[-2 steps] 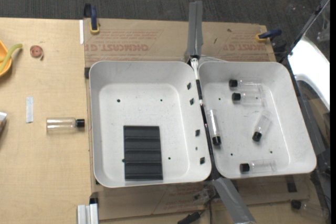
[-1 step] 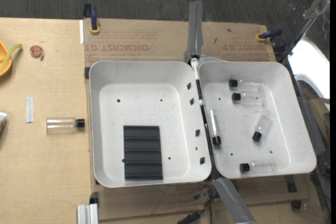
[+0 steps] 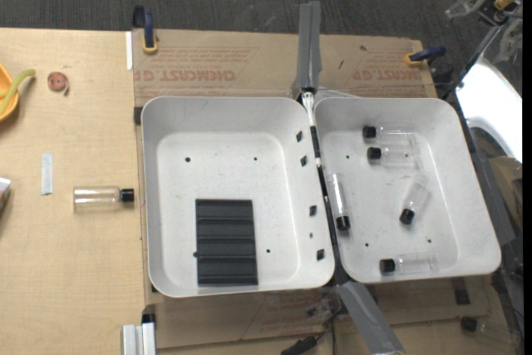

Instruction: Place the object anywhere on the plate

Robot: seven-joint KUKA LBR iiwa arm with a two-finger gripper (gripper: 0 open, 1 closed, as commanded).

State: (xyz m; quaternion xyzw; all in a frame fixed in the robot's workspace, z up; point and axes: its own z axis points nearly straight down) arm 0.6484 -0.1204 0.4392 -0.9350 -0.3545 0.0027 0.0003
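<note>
From my seat, the job has not begun as far as I can judge. My landmark is the dark ribbed plate [image 3: 225, 243], lying flat in the left bin [image 3: 166, 122], toward its near edge. Nothing rests on it.

The candidates for the object all lie to the right of the plate, across the seam, in the right bin [image 3: 465, 179]: clear vials with black caps. One vial [image 3: 337, 199] lies along the wall closest to the plate; a pair [image 3: 389, 143] sits further right and toward the back; another vial [image 3: 413, 203] lies tilted further right; a last one [image 3: 407, 265] sits near the front edge. The clear glass washes out against the white bin, so my count may be off.

One more vial [image 3: 101, 196] lies on the bench, left of the plate and outside both bins.

As for the claw, I cannot tell its state from this view. Everything is left: pick one vial, carry it leftward, set it on the plate.
</note>
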